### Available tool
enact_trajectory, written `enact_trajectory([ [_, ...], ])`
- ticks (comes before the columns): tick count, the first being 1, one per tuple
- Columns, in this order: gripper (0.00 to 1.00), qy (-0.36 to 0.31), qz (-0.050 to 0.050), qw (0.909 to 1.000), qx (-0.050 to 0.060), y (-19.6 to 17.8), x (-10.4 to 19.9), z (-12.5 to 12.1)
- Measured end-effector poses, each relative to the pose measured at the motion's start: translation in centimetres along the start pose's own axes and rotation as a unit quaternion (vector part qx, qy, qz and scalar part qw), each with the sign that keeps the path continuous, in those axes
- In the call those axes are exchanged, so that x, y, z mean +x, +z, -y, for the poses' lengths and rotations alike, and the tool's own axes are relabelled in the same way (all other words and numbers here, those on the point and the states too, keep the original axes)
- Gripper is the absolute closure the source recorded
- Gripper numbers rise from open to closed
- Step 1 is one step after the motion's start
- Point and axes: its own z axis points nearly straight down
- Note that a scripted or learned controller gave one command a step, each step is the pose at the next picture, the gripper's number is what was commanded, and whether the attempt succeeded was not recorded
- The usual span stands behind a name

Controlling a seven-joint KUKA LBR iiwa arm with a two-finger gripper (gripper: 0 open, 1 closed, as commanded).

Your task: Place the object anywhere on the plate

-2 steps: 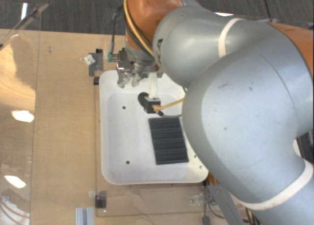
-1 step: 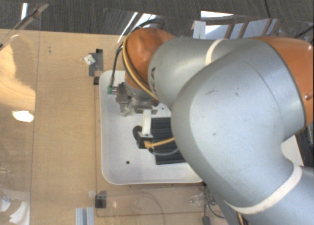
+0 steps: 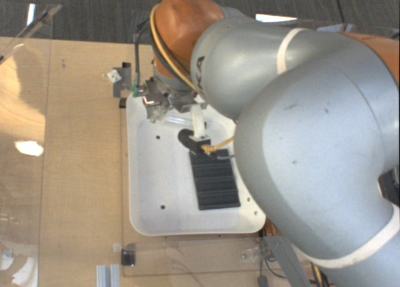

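Note:
A black ribbed rectangular slab (image 3: 215, 182) lies flat in the white bin (image 3: 153, 198), towards its right side and near edge. My gripper (image 3: 154, 109) hangs over the bin's far left corner, well above and to the left of the slab. The large grey arm and its orange wrist band cover the bin's right part and everything beyond it. I see nothing between the gripper and the bin floor, and its tip is too small and cluttered to read.
The wooden bench (image 3: 75, 154) stretches to the left of the bin. A black clamp (image 3: 122, 89) sits at the bin's far left corner. A small fixture (image 3: 128, 256) stands at the near left corner. Glare marks a clear sheet (image 3: 25, 148) at the far left.

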Motion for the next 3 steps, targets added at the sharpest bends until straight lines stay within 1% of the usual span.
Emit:
enact_trajectory([
  [1, 1.0, 0.065, -0.001, 0.9979, -0.001, 6.4, 0.2, 6.7],
  [2, 1.0, 0.173, -0.001, 0.9849, 0.0, -5.8, 2.3, 12.4],
  [3, 1.0, -0.115, 0.0, 0.9933, 0.0, -4.0, 0.0, 4.7],
])
